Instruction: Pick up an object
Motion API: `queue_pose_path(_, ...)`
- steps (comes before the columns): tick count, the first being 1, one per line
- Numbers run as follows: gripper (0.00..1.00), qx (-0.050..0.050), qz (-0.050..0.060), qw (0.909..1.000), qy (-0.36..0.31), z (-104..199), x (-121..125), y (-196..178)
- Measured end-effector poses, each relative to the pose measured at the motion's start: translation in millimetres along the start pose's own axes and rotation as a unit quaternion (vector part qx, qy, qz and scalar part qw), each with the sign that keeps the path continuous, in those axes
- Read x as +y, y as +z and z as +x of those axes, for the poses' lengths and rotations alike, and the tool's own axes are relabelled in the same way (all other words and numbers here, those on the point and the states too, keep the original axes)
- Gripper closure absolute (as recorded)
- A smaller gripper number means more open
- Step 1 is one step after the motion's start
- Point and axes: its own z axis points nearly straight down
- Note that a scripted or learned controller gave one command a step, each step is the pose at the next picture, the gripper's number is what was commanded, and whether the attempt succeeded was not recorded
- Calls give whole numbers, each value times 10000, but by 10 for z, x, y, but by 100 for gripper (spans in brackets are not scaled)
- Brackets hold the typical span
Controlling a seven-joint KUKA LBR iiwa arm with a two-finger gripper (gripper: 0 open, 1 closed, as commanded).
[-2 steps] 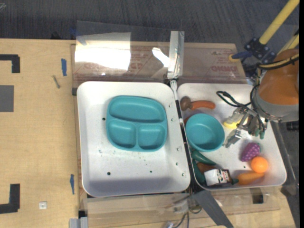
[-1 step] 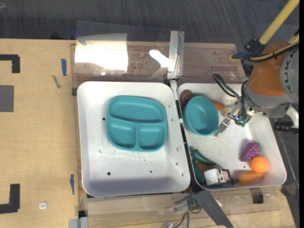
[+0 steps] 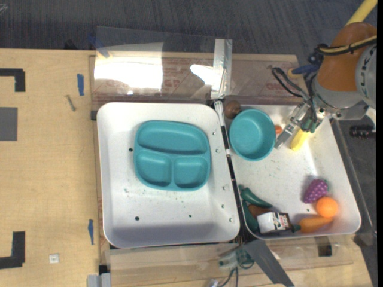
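My gripper (image 3: 294, 133) hangs low over the upper part of the right bin (image 3: 281, 178), just right of a teal bowl (image 3: 251, 135). A small yellow object (image 3: 301, 140) lies right at the gripper's tip, partly hidden by it; I cannot tell whether it is gripped. Purple grapes (image 3: 315, 190), an orange (image 3: 327, 207) and an orange carrot-like piece (image 3: 312, 223) sit in the bin's near right corner. A green-handled tool (image 3: 254, 199) and a small white pack (image 3: 273, 222) lie along the near left side.
The left bin (image 3: 114, 178) holds a teal divided plate (image 3: 172, 154). A brown object (image 3: 232, 107) sits at the right bin's far left corner. A clear sheet and a taped post (image 3: 221, 64) stand behind the bins.
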Motion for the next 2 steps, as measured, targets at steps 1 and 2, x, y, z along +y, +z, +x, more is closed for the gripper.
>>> queue_pose_path(1, 0, 34, 12, 9875, 1578, 17, -47, 376)
queue_pose_path(2, 100, -14, -15, 9878, 1557, -3, -17, 231)
